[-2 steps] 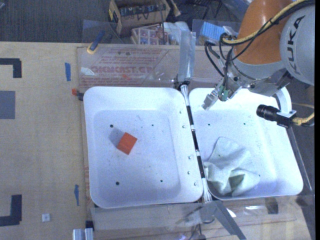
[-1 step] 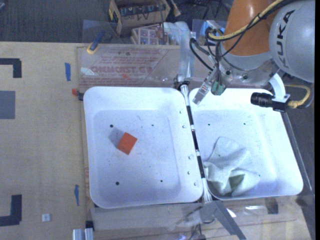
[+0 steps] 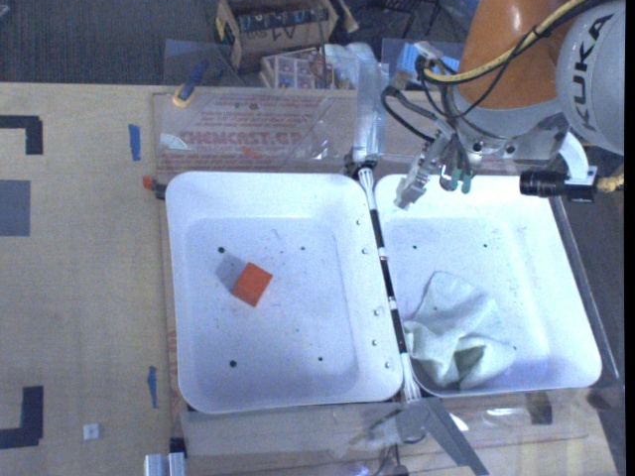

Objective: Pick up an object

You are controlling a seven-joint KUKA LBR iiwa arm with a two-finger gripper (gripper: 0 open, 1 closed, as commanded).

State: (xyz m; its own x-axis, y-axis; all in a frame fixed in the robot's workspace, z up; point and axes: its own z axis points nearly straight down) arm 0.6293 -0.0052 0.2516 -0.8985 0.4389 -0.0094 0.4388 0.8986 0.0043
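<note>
Arm [image 3: 536,58] reaches in from the right, gripper [image 3: 412,188] hanging over the right bin's [image 3: 556,266] top left corner, near the divider. Crumpled pale cloth [image 3: 456,335] lies in that bin's lower left. Left bin [image 3: 198,365] holds an orange block [image 3: 252,284], left of centre. Tan surface [image 3: 79,266] beside.

Bright overhead light, bluish bin glare, soft focus.
</note>
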